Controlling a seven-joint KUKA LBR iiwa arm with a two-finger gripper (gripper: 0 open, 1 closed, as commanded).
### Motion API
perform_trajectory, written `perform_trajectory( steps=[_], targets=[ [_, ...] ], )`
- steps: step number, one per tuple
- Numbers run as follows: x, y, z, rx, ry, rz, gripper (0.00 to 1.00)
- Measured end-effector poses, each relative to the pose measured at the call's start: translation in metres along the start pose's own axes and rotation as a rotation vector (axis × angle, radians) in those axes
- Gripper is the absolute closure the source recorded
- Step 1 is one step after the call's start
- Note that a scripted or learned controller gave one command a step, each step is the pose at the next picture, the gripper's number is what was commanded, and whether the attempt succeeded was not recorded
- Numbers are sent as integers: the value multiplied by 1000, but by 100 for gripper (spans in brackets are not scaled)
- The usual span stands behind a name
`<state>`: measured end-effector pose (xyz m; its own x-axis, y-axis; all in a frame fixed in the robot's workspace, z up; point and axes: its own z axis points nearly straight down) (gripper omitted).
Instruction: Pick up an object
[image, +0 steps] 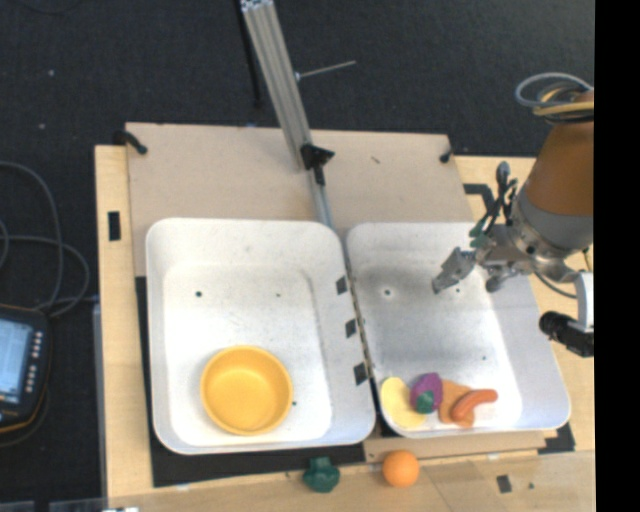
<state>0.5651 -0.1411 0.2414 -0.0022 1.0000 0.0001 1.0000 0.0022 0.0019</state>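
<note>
My gripper (475, 274) hangs over the right part of the right bin (420, 260), open, with nothing between its fingers. At that bin's front edge lies a cluster of small toys: a yellow piece (394, 397), a purple one (428, 385) with a green bit (424, 403), an orange wedge (452, 392) and a red-orange sausage shape (472, 402). The cluster sits well in front of the gripper, toward the near edge. A yellow bowl (246, 390) rests in the front of the left bin (240, 270).
A green toy (321, 475) and an orange ball (400, 468) lie on the bench in front of the bins. A slanted metal rail (285, 100) reaches down to the gap between the bins. Cables and a black handheld screen (18, 365) sit at the far left.
</note>
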Motion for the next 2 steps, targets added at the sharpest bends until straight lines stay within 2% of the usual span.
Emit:
perform_trajectory(
  steps=[1, 2],
  targets=[
    [0, 0, 0, 0, 0, 1, 0],
    [6, 1, 61, 6, -1, 3, 0]
  ],
)
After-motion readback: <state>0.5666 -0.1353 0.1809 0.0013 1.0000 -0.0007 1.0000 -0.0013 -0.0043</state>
